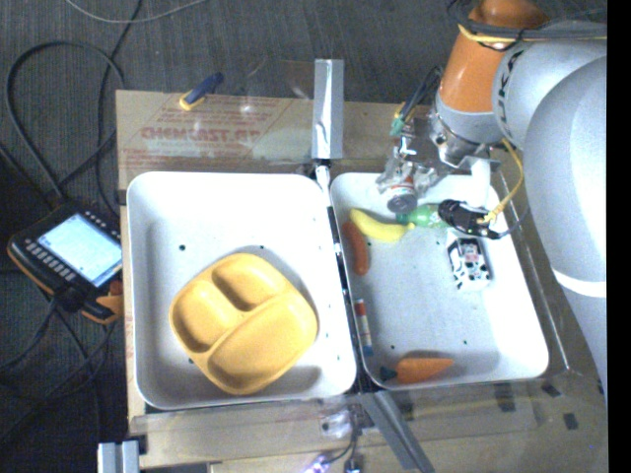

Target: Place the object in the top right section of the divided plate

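My gripper (401,191) hangs over the banana (379,227) in the right bin (513,348); jaw state indeterminate. Divided plate (244,321) in left bin (158,215).

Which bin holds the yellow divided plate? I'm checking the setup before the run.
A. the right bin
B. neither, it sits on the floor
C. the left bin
C: the plate lies in the left bin, while the right bin holds a banana and a carrot.
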`<state>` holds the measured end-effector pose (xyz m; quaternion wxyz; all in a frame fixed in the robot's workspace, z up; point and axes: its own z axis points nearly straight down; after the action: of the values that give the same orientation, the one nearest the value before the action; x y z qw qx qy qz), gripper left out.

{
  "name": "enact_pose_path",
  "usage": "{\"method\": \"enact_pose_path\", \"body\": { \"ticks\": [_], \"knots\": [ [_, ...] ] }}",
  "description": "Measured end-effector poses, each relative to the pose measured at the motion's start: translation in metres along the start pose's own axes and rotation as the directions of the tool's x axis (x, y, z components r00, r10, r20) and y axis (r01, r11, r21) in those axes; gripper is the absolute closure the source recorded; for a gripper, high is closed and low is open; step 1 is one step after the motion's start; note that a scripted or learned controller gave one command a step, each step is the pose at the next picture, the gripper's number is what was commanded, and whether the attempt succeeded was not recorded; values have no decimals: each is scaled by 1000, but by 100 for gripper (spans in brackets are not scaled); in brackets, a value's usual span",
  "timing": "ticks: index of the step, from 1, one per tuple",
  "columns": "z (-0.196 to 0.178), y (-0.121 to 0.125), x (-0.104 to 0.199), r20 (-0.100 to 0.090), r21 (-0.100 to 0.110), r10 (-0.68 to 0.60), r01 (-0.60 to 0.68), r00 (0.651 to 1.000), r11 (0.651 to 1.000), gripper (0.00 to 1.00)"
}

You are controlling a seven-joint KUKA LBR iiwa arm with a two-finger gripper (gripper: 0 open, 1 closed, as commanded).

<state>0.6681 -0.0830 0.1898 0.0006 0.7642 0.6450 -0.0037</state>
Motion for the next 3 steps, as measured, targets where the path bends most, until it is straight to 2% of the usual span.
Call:
{"method": "enact_pose_path", "body": {
  "ticks": [1, 2, 3],
  "knots": [
    [-7, -31, 18, -4, 2, 43, -43, 999, 999, 100],
    [4, -9, 51, -3, 3, 239, -239, 971, 971, 100],
    [-13, -39, 59, -4, 5, 337, -337, 941, 941, 100]
  ]
}}
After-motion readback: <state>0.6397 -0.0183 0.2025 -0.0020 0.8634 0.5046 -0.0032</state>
